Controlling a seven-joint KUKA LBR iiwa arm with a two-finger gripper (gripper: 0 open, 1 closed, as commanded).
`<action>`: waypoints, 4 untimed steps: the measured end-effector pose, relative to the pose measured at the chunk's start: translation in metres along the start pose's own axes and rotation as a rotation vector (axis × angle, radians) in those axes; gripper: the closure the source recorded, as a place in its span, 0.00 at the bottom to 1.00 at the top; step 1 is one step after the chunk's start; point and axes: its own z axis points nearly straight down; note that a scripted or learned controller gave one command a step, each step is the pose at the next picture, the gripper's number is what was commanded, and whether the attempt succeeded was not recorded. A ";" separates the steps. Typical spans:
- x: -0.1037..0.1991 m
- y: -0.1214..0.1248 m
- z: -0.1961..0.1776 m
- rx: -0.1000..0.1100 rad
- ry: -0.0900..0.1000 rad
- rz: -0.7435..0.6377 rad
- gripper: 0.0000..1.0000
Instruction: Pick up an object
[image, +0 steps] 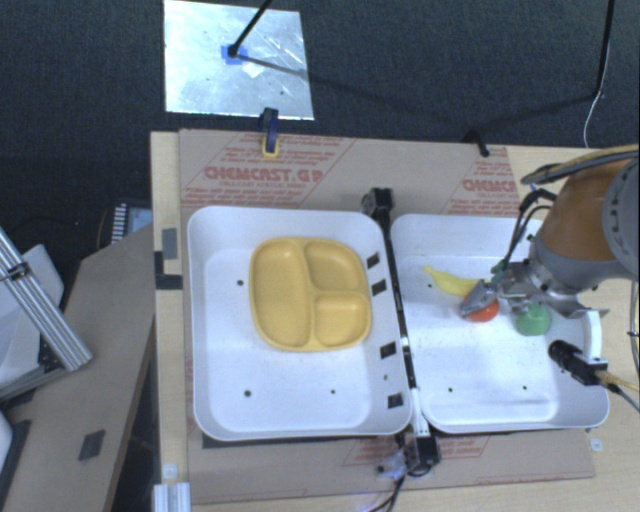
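Observation:
In the right bin (480, 400) a yellow banana-shaped piece (448, 283) lies near the left wall. Just right of it sits a small red-orange object (485, 313), and a green round object (533, 321) lies a little further right. My gripper (483, 298) hangs low over the bin, its grey tip right on top of the red-orange object and close to the banana's right end. The wrist hides part of both the red-orange and green objects.
The left bin (225, 400) holds a yellow divided plate (308, 294) near its middle. A black divider (392, 300) runs between the two bins. The arm (585, 225) enters over the right bin's far right corner.

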 end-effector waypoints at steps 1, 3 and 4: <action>0.000 0.002 -0.013 -0.006 -0.002 0.000 1.00; -0.001 0.002 -0.100 -0.008 -0.003 -0.003 1.00; -0.002 0.003 -0.125 -0.007 -0.002 -0.004 1.00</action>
